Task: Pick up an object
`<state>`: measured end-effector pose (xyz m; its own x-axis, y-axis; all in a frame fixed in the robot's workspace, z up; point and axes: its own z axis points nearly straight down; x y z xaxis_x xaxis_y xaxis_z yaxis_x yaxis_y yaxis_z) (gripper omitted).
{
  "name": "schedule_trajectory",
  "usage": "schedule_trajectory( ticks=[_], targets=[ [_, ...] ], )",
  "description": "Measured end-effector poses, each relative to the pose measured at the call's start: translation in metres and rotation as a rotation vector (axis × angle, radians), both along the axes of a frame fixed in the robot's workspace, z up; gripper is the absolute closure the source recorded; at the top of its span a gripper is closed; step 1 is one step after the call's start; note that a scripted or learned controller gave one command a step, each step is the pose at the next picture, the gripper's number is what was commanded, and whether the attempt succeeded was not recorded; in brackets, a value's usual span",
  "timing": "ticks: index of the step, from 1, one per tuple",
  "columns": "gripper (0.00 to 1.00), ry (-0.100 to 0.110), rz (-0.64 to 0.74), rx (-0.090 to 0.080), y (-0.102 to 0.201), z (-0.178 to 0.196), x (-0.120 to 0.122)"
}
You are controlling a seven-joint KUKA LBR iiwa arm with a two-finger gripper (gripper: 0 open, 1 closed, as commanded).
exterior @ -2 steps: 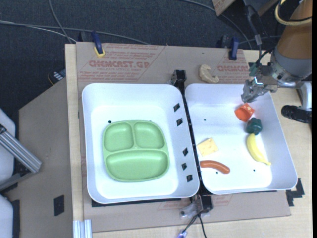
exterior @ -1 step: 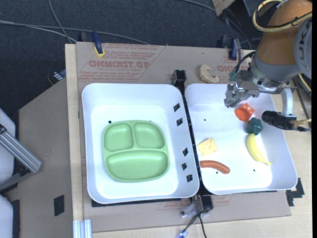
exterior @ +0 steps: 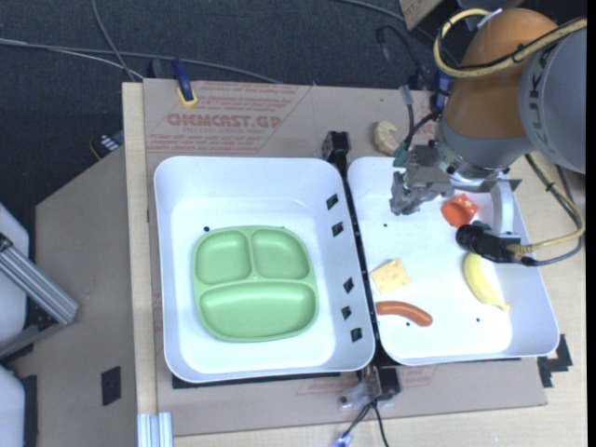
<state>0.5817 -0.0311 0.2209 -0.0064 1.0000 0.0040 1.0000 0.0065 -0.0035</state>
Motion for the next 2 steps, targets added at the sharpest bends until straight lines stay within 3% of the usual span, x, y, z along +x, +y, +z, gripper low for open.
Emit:
schedule_trajectory(
  ticks=[2],
  targets=[
    [1.00,0.001,0.000,-0.001,0.101,0.007,-0.041]
  ],
)
